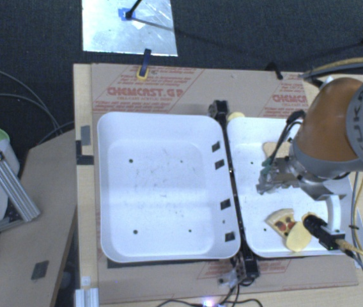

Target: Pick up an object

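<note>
The left bin (162,184) lies across the divider at my nine o'clock, well apart from the pieces I could take. On the rim where the two bins meet, at about eleven o'clock from me, sits a small pale yellow piece (235,116). My hand (271,179) hangs low over the middle of the right bin (248,139). From this slant I cannot tell whether it is spread or pressed together, and I see nothing caught in it. A pale tan piece (270,149) lies near its twelve o'clock, a toy pizza slice (282,222) at its five o'clock, and a yellow piece (298,238) just beside that slice. I judge this to be the approach: next I must settle on one piece, centre over it and come down squarely.
</note>
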`<state>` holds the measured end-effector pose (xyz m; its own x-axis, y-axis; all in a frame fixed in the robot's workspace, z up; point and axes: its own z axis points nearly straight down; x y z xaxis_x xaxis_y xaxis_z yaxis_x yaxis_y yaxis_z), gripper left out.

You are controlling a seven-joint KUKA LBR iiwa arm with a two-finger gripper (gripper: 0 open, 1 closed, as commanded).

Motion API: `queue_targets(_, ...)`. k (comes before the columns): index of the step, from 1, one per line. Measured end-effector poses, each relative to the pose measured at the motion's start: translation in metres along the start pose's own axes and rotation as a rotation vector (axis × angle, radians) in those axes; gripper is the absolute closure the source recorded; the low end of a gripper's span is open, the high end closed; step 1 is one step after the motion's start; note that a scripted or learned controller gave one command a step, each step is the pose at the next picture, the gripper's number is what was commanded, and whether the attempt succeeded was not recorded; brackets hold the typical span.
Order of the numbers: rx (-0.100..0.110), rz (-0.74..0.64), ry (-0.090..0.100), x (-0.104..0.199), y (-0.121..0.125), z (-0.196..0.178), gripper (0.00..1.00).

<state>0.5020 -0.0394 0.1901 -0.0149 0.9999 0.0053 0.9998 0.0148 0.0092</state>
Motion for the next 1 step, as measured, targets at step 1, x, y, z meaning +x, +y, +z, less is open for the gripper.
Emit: queue_targets(1, -0.004, 0.002, -0.002, 0.0585, -0.0118, -0.0989, 1.0)
